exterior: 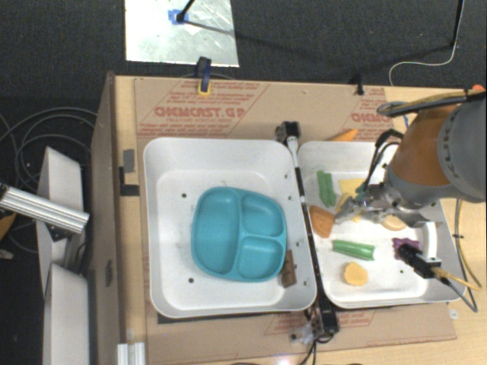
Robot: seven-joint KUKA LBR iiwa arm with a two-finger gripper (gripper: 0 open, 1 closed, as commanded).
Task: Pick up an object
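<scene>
My gripper (351,205) hangs low over the middle of the right bin (380,291), at the end of the grey and orange arm coming in from the right. Its tip is just right of an orange-brown wedge (322,221) and beside a yellow piece (350,185). A green stick (326,187) lies to its upper left. Below it are a green bar (353,248) and an orange round piece (354,274). A purple item (405,245) and a tan piece (393,222) lie to the right. Nothing shows as held.
The left bin (171,166) holds a blue divided plate (238,234). A small brown thing (288,268) sits by the divider between the bins. An orange carrot-like piece (345,135) lies on the cardboard behind the right bin. Cables run at the right edge.
</scene>
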